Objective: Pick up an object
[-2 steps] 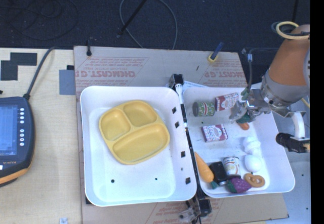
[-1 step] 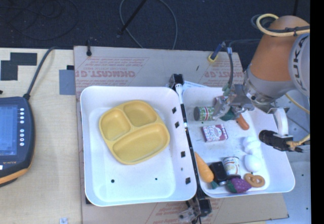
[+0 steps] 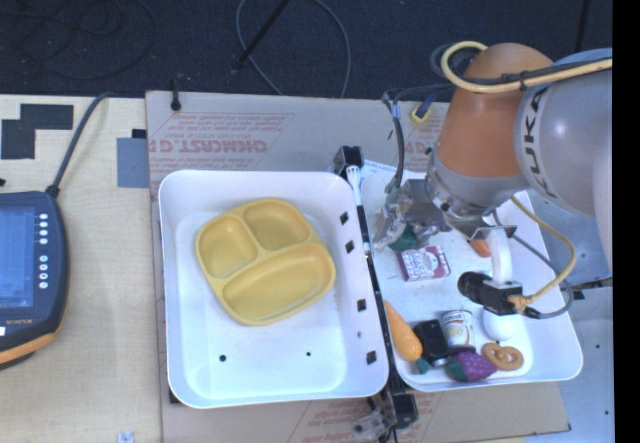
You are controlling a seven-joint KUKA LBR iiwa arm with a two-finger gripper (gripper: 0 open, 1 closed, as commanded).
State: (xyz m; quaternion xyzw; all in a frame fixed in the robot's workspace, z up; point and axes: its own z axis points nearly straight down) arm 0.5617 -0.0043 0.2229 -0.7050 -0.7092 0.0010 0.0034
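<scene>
Nothing lifted that I can see: my gripper point(image 3: 404, 221) sits low at the right bin's point(image 3: 560, 356) left wall, beside the red packet point(image 3: 424, 262).

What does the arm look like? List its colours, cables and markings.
The grey KUKA arm has a broad orange band above the wrist, part of the black KUKA lettering on its shell, and a yellow cable looping over the top. Its metal gripper looks grey.
</scene>
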